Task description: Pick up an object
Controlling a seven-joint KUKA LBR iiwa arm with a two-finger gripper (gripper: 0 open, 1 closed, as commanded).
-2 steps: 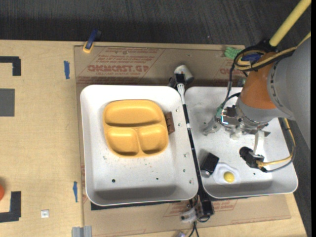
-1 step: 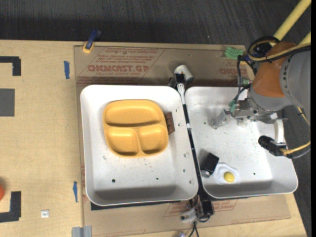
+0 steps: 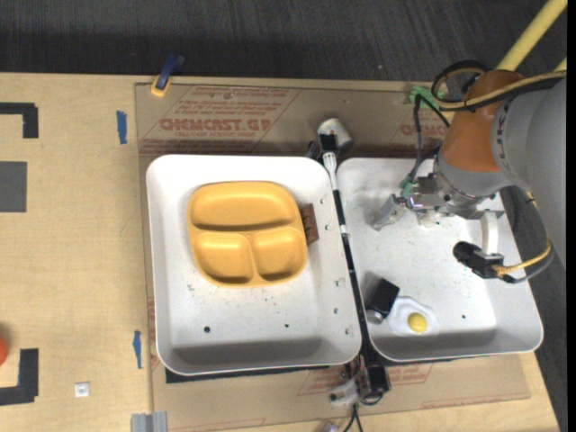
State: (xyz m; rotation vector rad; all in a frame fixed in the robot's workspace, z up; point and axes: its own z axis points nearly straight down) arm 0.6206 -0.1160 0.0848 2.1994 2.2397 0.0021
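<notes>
At the near edge of the right-hand shallow white plastic bin (image 3: pixel 513 327) lies a small white fried-egg toy with a yellow yolk (image 3: pixel 413 320), and a small black block (image 3: pixel 382 294) sits just beside it, toward the dividing rim. Farther into the same bin, the grey arm with its orange band (image 3: pixel 504 142) reaches in from the right, and its hand (image 3: pixel 392 211) hangs low over the bin floor, well apart from the egg. Whether the hand is clenched or released cannot be told. Left of this bin, the other white bin (image 3: pixel 171 268) holds a yellow three-compartment plastic tray (image 3: pixel 246 230).
</notes>
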